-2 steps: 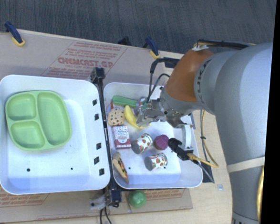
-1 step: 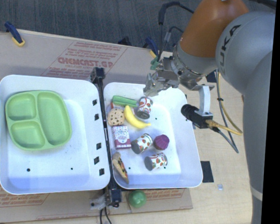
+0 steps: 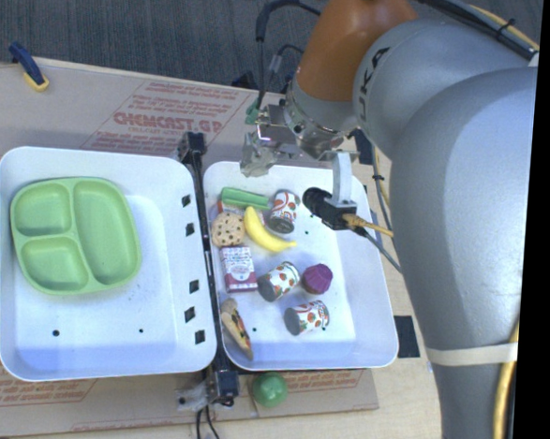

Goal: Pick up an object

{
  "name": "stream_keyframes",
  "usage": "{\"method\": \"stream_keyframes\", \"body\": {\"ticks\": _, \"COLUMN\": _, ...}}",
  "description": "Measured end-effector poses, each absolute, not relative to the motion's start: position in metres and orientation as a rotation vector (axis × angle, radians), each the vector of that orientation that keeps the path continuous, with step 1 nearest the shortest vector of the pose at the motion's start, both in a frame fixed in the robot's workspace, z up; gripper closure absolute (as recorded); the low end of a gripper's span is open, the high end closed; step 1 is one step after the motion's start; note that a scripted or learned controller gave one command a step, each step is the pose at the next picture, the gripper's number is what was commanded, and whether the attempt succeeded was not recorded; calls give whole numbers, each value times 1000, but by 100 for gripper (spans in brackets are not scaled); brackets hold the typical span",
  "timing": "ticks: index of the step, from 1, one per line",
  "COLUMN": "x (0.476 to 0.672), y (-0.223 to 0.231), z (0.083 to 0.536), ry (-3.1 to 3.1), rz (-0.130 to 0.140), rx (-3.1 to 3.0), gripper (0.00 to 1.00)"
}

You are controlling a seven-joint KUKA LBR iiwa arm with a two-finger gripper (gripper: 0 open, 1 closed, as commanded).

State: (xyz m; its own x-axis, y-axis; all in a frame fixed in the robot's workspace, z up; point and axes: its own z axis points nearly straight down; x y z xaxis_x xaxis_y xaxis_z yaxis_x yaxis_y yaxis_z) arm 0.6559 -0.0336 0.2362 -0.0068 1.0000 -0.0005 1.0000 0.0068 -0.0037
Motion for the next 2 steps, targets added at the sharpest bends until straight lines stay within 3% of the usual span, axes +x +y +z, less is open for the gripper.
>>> {"method": "stream_keyframes", "body": {"ticks": 1, "x": 599, "y": -43, "z": 216, "ry": -2227, "rz": 7, "rx": -2212, "gripper": 100}}
{"method": "stream_keyframes", "body": {"ticks": 2, "x": 531, "y": -5, "z": 238, "ry": -2229, "rz": 5, "rx": -2211, "gripper": 100}}
